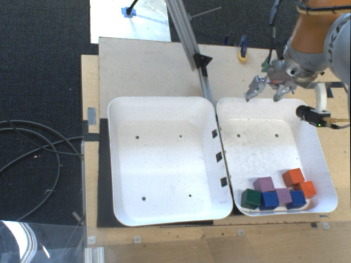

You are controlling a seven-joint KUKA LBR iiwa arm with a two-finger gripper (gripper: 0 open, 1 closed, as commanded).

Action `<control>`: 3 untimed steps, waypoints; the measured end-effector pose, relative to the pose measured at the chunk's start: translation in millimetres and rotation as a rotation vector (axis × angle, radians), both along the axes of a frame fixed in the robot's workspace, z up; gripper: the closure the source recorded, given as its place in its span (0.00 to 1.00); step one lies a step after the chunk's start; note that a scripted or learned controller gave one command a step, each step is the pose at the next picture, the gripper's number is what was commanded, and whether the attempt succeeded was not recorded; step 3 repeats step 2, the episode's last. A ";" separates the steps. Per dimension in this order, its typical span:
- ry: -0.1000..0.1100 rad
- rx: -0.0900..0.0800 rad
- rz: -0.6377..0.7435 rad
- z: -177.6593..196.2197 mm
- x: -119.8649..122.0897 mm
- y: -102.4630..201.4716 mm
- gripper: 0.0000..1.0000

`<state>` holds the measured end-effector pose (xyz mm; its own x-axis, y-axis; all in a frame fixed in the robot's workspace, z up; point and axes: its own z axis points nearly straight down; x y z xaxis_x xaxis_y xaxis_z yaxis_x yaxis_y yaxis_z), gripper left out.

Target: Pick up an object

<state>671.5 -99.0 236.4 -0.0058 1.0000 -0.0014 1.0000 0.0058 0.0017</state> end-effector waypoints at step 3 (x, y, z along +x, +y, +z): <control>0.003 0.002 0.000 -149.8 -50.1 4.7 0.00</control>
